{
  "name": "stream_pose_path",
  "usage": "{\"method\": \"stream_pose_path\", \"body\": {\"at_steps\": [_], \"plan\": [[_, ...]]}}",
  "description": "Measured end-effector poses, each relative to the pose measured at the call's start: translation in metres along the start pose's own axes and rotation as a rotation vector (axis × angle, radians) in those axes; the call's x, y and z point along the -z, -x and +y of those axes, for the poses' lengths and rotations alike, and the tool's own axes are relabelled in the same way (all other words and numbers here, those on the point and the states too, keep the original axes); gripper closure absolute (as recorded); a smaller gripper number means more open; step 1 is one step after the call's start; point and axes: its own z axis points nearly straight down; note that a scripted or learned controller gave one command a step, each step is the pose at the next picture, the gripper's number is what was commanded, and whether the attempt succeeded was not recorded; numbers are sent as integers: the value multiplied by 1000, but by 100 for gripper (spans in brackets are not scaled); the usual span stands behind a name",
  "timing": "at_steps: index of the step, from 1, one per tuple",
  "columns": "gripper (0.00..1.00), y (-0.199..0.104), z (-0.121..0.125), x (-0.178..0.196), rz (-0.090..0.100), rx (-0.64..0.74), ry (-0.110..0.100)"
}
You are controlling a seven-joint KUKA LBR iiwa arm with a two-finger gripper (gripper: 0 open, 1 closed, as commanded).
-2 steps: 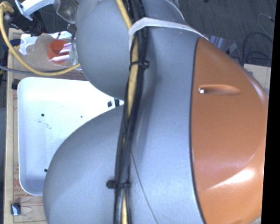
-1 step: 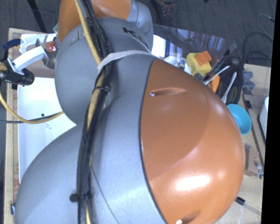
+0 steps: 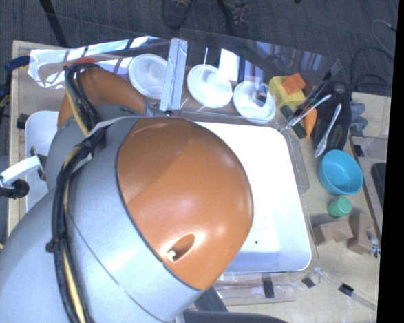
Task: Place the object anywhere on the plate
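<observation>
A: What takes up most of the view?
B: The arm. Its orange dome and grey shell lie over the near left part of the white bin, with black cables running along the grey casing

A: How does the gripper stand?
B: I cannot tell; the arm's own body covers whatever is under it

A: And the object that goes on the plate?
B: I cannot tell where it is. The part of the bin floor that shows, along its far and right sides, is plain white apart from one tiny dark speck

A: Any plate?
B: Three white dishes sit in a row just beyond the bin's far edge, behind a clear plastic wall. Whether one of them is the task's plate, I cannot tell

A: What else lies around the bin?
B: Past its far right corner are a yellow block and black utensils. Beside its right edge, on the counter, stands a blue bowl, then a small green piece and wooden blocks nearer the camera. A second bin peeks out past the arm on the other side
</observation>
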Motion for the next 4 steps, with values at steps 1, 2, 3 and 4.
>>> {"method": "stream_pose_path", "body": {"at_steps": [1, 2, 3, 4], "plan": [[100, 62, -21, 43, 0, 378, 0], [100, 61, -21, 128, 3, 608, 1], [100, 61, -20, -26, 0, 460, 0], [100, 31, 21, 168, 7, 569, 2]]}}
